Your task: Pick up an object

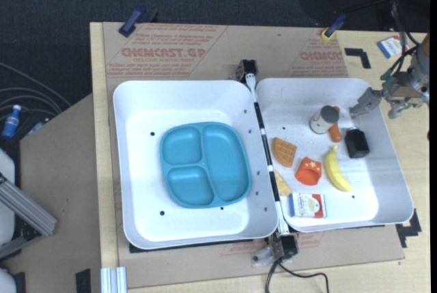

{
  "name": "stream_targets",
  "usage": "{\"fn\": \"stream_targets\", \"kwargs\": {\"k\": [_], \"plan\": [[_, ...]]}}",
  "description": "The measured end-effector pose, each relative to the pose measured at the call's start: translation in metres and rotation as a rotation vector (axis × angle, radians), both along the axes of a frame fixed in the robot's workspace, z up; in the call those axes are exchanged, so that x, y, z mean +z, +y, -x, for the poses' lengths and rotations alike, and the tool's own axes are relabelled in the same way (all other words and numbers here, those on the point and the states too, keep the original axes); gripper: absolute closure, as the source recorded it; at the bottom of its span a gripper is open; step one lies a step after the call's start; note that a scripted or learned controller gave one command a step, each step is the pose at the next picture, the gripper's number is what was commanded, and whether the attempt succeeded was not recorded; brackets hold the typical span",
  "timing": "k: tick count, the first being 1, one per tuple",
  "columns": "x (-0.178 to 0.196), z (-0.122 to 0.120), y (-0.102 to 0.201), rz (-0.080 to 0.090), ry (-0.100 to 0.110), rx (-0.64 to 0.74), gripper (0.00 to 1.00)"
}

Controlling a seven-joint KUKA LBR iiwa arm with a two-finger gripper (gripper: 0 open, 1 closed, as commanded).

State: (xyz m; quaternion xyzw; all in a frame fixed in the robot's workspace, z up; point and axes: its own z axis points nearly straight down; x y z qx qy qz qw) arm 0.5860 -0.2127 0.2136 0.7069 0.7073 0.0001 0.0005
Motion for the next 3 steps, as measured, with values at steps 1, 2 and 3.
{"fn": "stream_targets", "kwargs": {"k": [1, 2, 3], "plan": [[-0.131, -0.080, 0.029, -0.002, 0.003, 0.001, 0.00], [-0.128, -0.081, 0.057, -0.002, 0.002, 0.001, 0.00], [-0.129, -0.081, 0.106, -0.003, 0.003, 0.001, 0.00]]}}
